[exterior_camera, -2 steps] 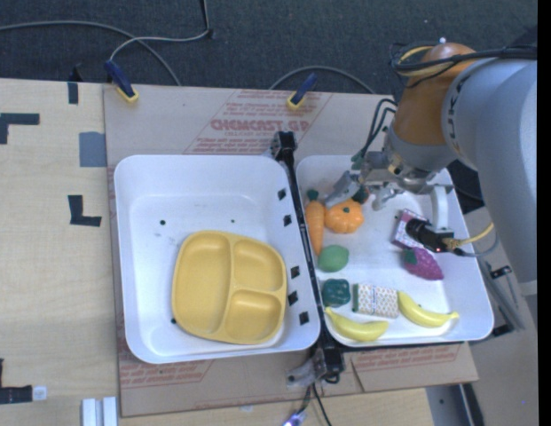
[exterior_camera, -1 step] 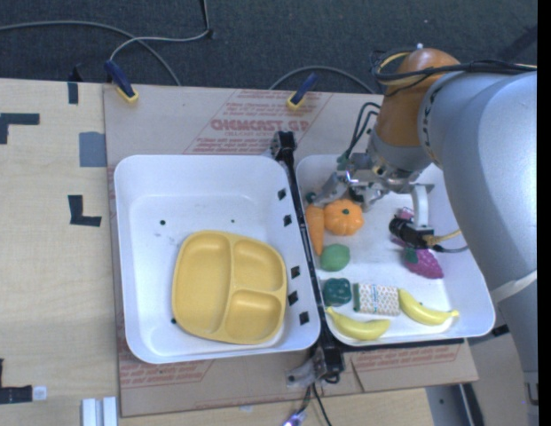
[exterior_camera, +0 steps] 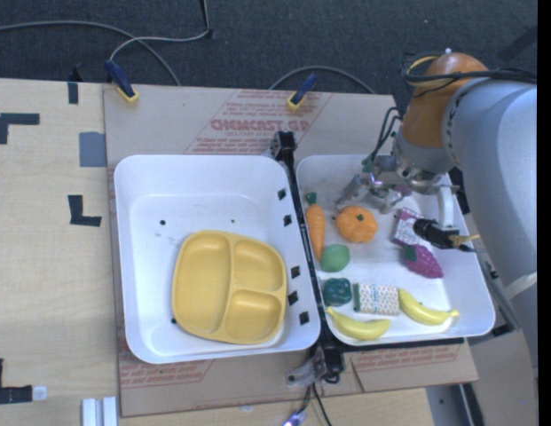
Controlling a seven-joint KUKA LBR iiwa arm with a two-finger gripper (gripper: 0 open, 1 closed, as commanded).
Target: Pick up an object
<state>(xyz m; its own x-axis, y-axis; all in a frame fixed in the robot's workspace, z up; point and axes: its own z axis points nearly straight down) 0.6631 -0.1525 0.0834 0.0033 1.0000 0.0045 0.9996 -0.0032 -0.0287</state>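
My gripper (exterior_camera: 378, 187) hangs over the back of the right bin (exterior_camera: 477, 302), just above and behind an orange fruit (exterior_camera: 357, 224). A carrot (exterior_camera: 315, 227) lies along the bin's left wall, with a green ball (exterior_camera: 335, 257) and a dark teal piece (exterior_camera: 337, 291) below it. Toward the front sit a patterned block (exterior_camera: 378, 299) and two bananas (exterior_camera: 358, 327) (exterior_camera: 426, 311). Purple grapes (exterior_camera: 422, 260) and a pink-and-white packet (exterior_camera: 405, 229) lie to the right, beneath the arm. I see nothing lifted off the bin floor.
The left bin (exterior_camera: 142, 202) holds a yellow divided plate (exterior_camera: 229, 287). The grey arm with its orange band (exterior_camera: 435, 105) covers the right bin's back right corner. Cables and two clamps (exterior_camera: 122, 80) lie behind the bins.
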